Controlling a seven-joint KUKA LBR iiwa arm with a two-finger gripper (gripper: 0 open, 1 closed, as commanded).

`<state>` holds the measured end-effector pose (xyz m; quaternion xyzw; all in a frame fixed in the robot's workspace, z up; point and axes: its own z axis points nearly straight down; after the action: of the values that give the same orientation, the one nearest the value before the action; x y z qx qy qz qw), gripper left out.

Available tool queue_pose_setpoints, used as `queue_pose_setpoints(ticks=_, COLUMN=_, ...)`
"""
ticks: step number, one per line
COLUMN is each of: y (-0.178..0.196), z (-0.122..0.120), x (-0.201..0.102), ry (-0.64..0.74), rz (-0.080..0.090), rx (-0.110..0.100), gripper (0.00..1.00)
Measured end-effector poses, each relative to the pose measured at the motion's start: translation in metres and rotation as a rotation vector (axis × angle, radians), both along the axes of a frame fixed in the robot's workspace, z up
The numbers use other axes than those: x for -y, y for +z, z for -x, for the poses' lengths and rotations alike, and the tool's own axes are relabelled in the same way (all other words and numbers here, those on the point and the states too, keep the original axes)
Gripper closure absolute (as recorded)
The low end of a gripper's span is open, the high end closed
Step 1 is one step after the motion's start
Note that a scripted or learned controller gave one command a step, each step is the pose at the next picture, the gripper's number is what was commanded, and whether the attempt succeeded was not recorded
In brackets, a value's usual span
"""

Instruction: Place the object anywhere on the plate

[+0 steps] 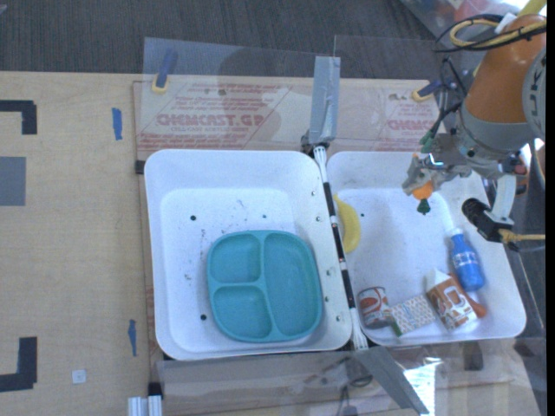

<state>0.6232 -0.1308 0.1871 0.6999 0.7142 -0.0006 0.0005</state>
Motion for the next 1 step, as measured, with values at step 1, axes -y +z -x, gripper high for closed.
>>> queue_pose_setpoints(ticks=1, y=0.0431, z=0.0434, x=-0.1020, ry=0.122, rz=-0.002, rx=-0.002, gripper=1.00)
